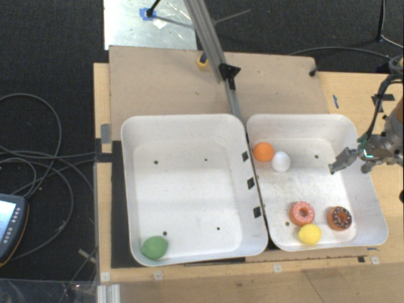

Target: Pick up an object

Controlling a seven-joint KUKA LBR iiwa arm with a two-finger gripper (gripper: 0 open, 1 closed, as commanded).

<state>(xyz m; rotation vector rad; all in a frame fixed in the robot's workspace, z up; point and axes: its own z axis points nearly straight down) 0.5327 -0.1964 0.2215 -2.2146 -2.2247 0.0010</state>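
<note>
The right bin [353,128] holds an orange ball [263,151] and a white ball [281,161] close together near its left wall. Toward its front lie a pink-iced donut [302,213], a chocolate donut [339,218] and a yellow ball [309,234]. A green ball [154,247] sits alone in the front left corner of the left bin [183,125]. My gripper [348,167] hangs over the right bin's right side, fingers spread open with nothing between them, well apart from every object.
A slanted metal pole [211,33] crosses the bench from the top and ends near the bins' shared back corner. Black clips [250,183] join the two bins along the middle wall. Cables lie on the floor to the left.
</note>
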